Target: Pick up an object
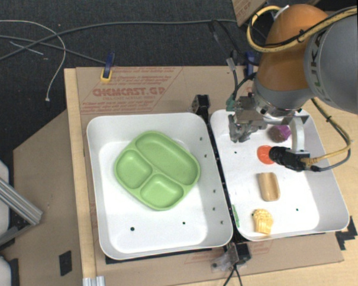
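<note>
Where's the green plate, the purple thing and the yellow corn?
green plate [157, 169], camera view, on its middle ridge
purple thing [280, 132], camera view, on its visible top
yellow corn [263, 221], camera view, on its middle

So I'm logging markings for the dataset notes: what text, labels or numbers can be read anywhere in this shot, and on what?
"CHEMCAST GP", roughly, in red print on the brown board behind the left bin; the letters are blurred, so the spelling is uncertain.
Smaller red lines under it: too small to read.
Grey arm: a dark marking at its edge, unreadable.
</note>
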`<state>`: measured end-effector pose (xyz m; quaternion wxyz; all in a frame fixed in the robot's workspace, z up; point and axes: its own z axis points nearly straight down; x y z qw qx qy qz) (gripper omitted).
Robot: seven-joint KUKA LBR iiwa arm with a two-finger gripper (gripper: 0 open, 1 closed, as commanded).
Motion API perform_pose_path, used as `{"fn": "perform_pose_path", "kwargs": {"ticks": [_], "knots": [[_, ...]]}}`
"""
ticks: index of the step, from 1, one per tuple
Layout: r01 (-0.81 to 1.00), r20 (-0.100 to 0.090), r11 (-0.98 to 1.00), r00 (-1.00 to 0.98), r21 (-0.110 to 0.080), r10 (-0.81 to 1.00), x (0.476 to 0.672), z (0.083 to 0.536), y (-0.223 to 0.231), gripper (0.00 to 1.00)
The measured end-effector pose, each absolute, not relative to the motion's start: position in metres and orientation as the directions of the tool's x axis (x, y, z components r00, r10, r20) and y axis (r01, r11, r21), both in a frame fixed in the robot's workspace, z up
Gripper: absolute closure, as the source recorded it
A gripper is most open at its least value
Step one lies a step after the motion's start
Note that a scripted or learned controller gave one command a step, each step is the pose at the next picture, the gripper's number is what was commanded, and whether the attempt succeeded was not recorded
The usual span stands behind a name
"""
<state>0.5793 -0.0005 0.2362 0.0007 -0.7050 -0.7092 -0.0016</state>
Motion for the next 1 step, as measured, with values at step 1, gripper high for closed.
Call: {"fn": "perform_pose_path", "kwargs": {"ticks": [1], "knots": [[1.000, 0.003, 0.006, -0.006, -0.001, 1.000, 0.5793, 0.2309, 0.0567, 1.00]]}}
